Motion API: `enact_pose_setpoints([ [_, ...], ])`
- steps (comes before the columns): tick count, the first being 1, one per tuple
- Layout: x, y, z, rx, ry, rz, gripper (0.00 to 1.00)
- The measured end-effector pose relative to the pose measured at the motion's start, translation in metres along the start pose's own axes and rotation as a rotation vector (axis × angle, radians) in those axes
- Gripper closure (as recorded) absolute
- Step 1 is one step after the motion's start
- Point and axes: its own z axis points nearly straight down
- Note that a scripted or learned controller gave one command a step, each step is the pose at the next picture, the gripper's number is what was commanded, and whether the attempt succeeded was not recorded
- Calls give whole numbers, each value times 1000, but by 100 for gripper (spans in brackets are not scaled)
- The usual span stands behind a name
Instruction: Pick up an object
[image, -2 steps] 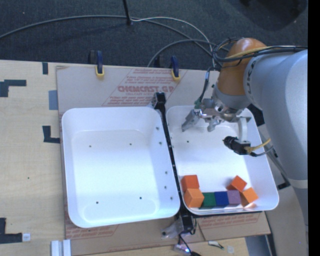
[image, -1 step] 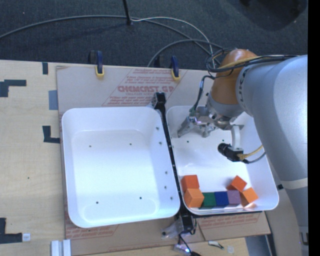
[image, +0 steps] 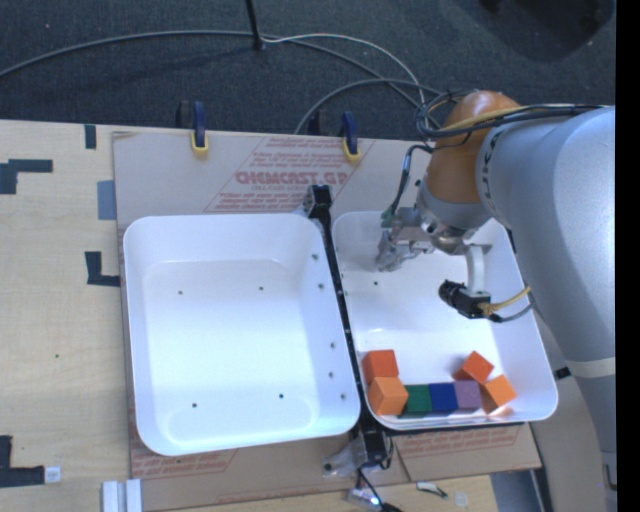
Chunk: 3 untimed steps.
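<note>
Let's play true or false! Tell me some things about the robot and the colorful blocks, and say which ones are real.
1. The blocks sit in the right bin. True.
2. The gripper is touching the blocks. False: it hangs near the bin's far end, apart from them.
3. There is a green block. True.
4. The blocks are spread all over the bin. False: they crowd along its near edge.
5. The blue block lies between the green one and the purple block. True.
</note>
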Motion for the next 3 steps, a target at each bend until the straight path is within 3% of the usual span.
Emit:
enact_pose_setpoints([
  [1,-2,-7,-46,-3,0,1,100],
  [3,-8,2,-139,-4,0,1,100],
])
